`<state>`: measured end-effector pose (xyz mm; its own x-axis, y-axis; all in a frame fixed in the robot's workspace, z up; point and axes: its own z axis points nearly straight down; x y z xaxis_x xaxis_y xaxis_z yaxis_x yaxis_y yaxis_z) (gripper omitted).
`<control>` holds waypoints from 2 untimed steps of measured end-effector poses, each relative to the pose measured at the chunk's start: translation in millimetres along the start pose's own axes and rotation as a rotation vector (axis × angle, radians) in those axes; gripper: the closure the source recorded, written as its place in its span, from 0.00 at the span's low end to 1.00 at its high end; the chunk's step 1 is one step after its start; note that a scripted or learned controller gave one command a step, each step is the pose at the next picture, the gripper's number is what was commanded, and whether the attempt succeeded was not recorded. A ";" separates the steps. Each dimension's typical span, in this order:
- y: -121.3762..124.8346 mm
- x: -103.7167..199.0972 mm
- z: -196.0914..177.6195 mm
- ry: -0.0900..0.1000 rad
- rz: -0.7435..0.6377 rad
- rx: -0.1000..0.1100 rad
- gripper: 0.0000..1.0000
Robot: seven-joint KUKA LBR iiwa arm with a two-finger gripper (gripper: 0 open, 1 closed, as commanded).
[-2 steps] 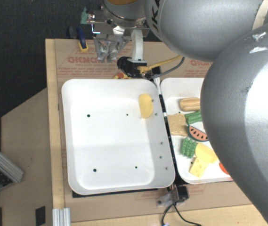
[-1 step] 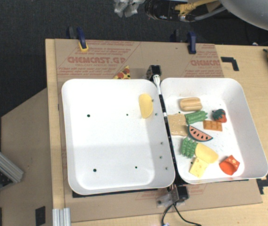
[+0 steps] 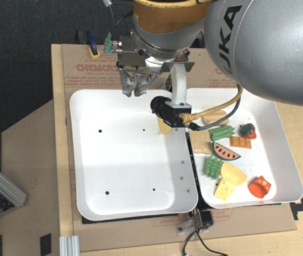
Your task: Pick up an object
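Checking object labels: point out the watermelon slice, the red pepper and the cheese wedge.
watermelon slice (image 3: 227, 152): camera view, red flesh.
red pepper (image 3: 259, 187): camera view, its middle.
cheese wedge (image 3: 224, 190): camera view, top face.

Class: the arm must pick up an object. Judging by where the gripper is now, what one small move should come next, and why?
Probably a short shift toward the view's right and nearer, to bring the gripper above the yellow piece. The gripper hangs over the far rim of the left bin, apart from every toy; that piece, by the bin's right wall, lies closest.
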<state>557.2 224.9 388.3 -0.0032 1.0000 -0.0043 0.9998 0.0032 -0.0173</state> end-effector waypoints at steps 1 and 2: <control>-12.5 -1.4 -157.3 0.013 0.001 -0.036 1.00; -39.7 -0.8 -5.9 -0.002 0.005 -0.001 1.00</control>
<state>517.6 224.0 394.8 0.0013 1.0000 -0.0062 0.9999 -0.0014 -0.0165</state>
